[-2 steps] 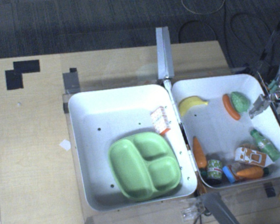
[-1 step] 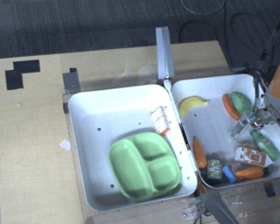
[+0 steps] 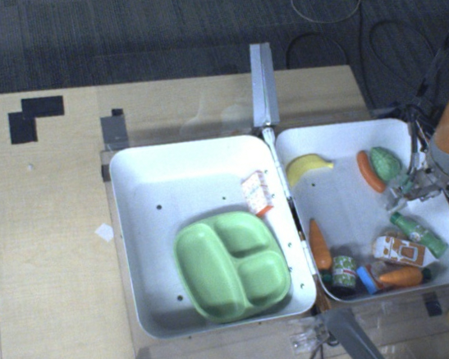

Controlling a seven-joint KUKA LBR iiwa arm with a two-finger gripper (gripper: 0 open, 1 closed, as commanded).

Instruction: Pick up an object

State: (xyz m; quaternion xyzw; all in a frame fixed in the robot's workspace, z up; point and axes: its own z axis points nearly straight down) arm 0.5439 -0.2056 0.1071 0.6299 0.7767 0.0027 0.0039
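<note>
**While low over the right bin, settle on one target**

While hanging at the right side of the right bin [image 3: 355, 222], gripper [image 3: 408, 188] between the green pod [image 3: 386, 164] above and the bottle [image 3: 419, 233] below. Jaw state: cannot tell, too small and blurred. Nothing visibly held.

Probably best to go for the bottle: just beside the gripper, lying flat, slim enough to span. Line up across its short width, not along its length. Mind the carton [image 3: 399, 250] lying against its left side; come down on the end nearer the bin wall, yet clear of that wall. Descend straight, close firmly, lift slowly, and watch for a round body rolling out.

Better to skip the pod: pressed against the orange piece [image 3: 367, 171], so likely to bring both or neither. Leave the banana [image 3: 309, 168], carrot [image 3: 320, 245] and can [image 3: 343, 270]: well apart from the gripper. Ignore the left bin [image 3: 148, 227] with its tray [image 3: 232, 265].
</note>
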